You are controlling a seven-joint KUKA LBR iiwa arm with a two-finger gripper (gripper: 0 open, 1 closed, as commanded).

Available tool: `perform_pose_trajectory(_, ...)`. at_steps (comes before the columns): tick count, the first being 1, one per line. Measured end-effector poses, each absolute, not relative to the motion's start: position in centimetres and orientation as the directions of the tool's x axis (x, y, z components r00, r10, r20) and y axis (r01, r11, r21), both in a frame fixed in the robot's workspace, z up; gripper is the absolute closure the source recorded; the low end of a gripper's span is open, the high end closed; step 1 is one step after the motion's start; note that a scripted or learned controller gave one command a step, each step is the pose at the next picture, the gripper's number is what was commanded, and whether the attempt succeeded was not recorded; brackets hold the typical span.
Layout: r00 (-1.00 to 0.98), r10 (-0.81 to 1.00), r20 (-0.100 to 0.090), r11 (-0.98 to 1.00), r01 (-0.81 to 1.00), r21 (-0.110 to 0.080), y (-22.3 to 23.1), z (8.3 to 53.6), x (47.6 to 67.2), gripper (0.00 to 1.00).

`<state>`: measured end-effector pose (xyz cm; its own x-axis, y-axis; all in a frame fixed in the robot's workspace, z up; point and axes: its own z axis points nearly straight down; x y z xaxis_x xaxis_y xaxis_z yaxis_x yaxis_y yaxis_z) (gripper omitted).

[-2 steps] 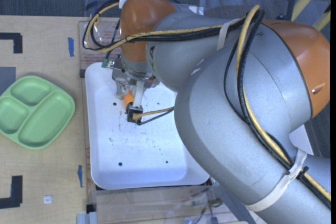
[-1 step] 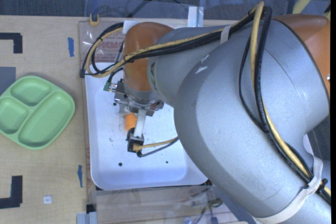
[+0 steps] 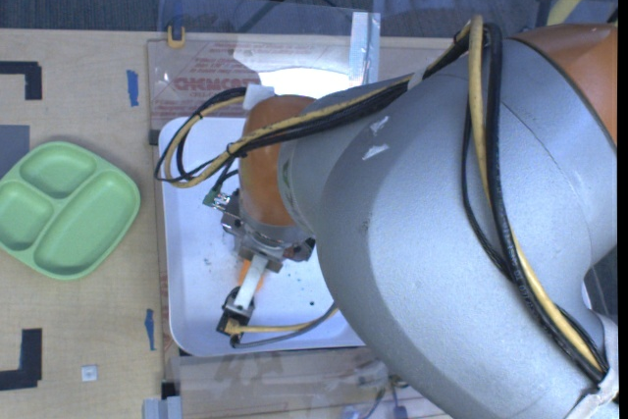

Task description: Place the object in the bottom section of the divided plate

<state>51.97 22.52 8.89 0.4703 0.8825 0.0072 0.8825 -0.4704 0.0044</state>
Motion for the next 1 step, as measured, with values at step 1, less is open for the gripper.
perform_pose_trajectory(1,0.712,0.703,0.002,-0.712,0.703,-0.004,22.7,8.8,55.52,1.0)
